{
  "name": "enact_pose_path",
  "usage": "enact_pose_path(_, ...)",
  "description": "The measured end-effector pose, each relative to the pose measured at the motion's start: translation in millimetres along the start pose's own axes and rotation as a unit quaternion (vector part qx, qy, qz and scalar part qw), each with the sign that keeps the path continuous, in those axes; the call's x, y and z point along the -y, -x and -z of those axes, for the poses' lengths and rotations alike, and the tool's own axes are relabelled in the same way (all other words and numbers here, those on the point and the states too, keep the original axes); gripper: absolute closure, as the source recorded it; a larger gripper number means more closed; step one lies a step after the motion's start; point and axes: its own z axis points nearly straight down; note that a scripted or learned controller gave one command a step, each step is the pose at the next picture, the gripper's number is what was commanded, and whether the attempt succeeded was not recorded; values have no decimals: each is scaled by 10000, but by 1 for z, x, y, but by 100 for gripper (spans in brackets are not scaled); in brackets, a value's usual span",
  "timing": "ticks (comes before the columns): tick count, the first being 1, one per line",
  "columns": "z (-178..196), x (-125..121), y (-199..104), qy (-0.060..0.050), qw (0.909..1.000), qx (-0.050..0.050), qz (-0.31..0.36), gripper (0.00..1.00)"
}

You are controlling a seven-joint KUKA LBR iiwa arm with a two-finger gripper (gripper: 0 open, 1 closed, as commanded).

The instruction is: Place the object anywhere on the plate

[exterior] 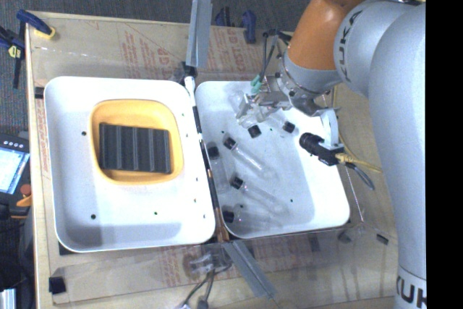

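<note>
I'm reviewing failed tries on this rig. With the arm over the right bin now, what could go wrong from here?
1. The small black pieces lie scattered and apart in the shallow white right bin; the end effector may close on nothing.
2. The yellow plate with a dark ribbed centre sits in the white left bin, across the raised rims between them; a loosely held piece might drop there.

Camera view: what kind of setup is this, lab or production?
Likely a lab test bench: two white bins on a taped board, held by blue clamps, with a grey-and-orange arm reaching in.
</note>
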Motion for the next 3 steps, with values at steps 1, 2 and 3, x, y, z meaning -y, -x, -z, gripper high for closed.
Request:
enact_pose_path(1, -4, -17, -73, 6, 9952, 4, 980, 100)
enact_pose_path(2, -5, -7, -100, 2, 9783, 7, 2071, 100)
enact_pose_path(3, -6, 0, -122, -2, 9545, 8, 2983, 100)
